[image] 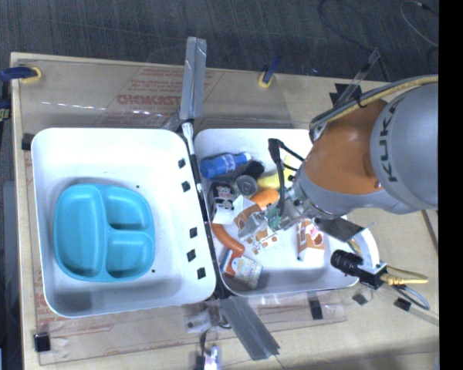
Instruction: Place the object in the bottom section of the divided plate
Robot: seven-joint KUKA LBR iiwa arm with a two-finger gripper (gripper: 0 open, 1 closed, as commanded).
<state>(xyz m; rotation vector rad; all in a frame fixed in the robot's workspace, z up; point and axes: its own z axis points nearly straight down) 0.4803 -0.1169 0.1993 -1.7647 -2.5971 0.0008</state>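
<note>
Blue divided plate (104, 231) alone in left bin (108, 149). Right bin (243, 139) cluttered: blue bottle (224, 164), orange piece (228, 240), packets. Gripper (278, 218) low over that clutter; grip state impossible to tell.

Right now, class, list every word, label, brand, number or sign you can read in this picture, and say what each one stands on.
"KU", white letters cut off at the frame edge, on the grey arm.
Red printed text on the bench above the bins: too blurred to read.
Label on the blue bottle in the right bin: too small to read.
Print on the packets in the right bin: too small to read.
</note>
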